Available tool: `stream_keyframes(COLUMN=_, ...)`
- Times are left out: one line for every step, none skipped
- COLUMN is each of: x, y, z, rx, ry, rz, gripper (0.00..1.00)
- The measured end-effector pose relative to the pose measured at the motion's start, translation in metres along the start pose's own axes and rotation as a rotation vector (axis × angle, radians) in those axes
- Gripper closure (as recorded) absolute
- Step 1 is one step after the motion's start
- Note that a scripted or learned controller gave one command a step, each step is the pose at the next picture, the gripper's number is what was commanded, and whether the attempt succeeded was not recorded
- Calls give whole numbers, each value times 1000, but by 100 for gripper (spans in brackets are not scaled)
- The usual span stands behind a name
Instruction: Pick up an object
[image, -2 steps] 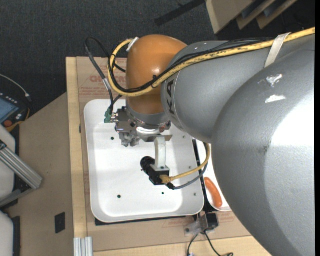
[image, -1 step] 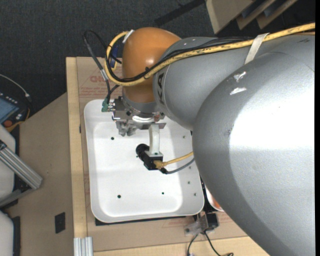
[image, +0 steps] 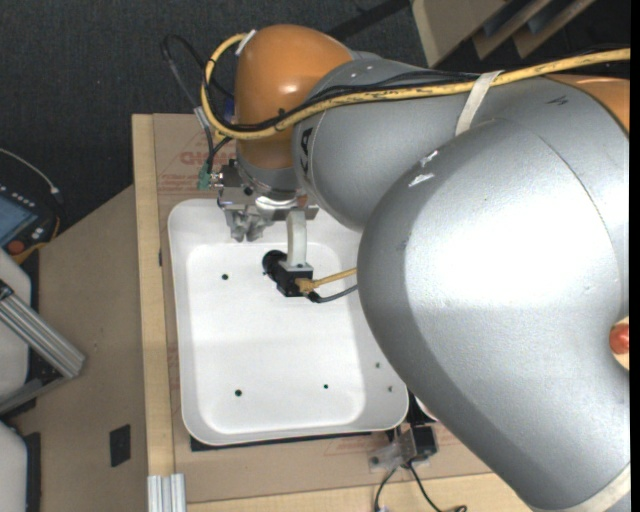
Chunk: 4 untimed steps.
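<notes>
**A:** Why is the brown surface (image: 150, 300) on the left taken up as it is?

**B:** It is given over to the white bin (image: 180, 300), which is laid flat on it so that its contents can be reached from above. A few small dark dots (image: 237, 393) are seen on the bin's floor, well apart. They are judged to be marks or holes in the bin itself, not things to be lifted.

**A:** And why is the pincer (image: 244, 232) held where it is?

**B:** It is hung pointing down over the far end of that bin, near the rim, as suits a straight drop onto something below. Whether it is apart or together cannot be told. Nothing is seen clamped in it.

**A:** Where is the object to be found, then?

**B:** That cannot be settled. Everything to the right is covered by the big grey arm (image: 500, 280). The second bin is judged to lie beneath it, so the object may well be hidden there.

**A:** How does it look?

**B:** Little can be said. Past the arm, at the right edge, a small reddish patch (image: 621, 340) is glimpsed, rounded and smooth-looking. It may be part of an object, but too little is shown for its shape or kind to be named.
</notes>
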<state>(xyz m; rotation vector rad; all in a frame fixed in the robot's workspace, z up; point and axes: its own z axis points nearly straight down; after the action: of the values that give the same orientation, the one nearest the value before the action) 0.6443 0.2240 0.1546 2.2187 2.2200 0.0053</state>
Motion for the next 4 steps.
stream_keyframes(x=-108, y=25, z=-45, rx=-4, ry=-4, rz=10, gripper=100)
stream_keyframes(x=-58, y=-14, z=-82, rx=4, ry=2, rz=-5, gripper=100)
stream_keyframes(x=2, y=-35, z=-69, rx=9, ry=0, rz=-6, gripper=100)
stream_keyframes(x=1, y=-83, z=-43, rx=12, ry=-1, rz=0, gripper=100)
